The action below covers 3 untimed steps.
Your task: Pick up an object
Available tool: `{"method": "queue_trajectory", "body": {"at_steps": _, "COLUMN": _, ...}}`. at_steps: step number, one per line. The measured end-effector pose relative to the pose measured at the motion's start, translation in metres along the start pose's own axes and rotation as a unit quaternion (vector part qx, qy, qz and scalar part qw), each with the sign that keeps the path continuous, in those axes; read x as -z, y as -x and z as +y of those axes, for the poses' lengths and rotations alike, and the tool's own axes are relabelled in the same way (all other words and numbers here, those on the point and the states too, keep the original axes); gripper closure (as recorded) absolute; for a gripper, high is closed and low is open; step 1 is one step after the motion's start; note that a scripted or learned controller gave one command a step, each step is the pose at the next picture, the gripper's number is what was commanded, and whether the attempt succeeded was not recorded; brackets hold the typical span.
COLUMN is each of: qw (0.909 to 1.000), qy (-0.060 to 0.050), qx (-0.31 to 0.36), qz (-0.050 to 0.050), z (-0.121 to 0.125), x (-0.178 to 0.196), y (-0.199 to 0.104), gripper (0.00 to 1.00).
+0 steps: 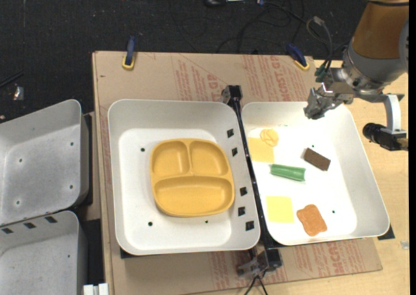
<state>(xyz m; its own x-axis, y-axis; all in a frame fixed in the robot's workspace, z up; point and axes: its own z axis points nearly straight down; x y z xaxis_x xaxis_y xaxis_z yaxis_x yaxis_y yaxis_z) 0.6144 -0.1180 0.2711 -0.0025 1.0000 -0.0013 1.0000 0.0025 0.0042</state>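
Observation:
The right bin (364, 177) holds several small items: a brown block (316, 158), a green stick (288, 172), a yellow square (280, 208), an orange waffle-like piece (312, 219), a pale yellow slab (261, 151) and a small yellow round piece (269, 136). My gripper (316, 109) hangs over the bin's far edge, above and behind the brown block, with nothing seen between its fingers.
The left bin (123, 157) carries a yellow divided plate (192, 177). Black clips run along the divider between the bins (242, 157). Grey trays (39, 157) lie off the bench at the left. Cables cross the dark floor behind.

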Motion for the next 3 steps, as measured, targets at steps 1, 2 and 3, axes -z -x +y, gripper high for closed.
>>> {"method": "queue_trajectory", "body": {"at_steps": 1, "qw": 1.0000, "qy": -0.003, "qx": 0.002, "qz": 0.001, "z": -0.008, "x": -0.018, "y": -0.052, "gripper": 1.00}}
{"method": "queue_trajectory", "body": {"at_steps": 2, "qw": 1.0000, "qy": -0.002, "qx": 0.003, "qz": 0.001, "z": -0.005, "x": -0.023, "y": -0.110, "gripper": 1.00}}
{"method": "queue_trajectory", "body": {"at_steps": 3, "qw": 1.0000, "qy": -0.003, "qx": 0.003, "qz": 0.002, "z": -0.022, "x": -0.037, "y": -0.165, "gripper": 1.00}}
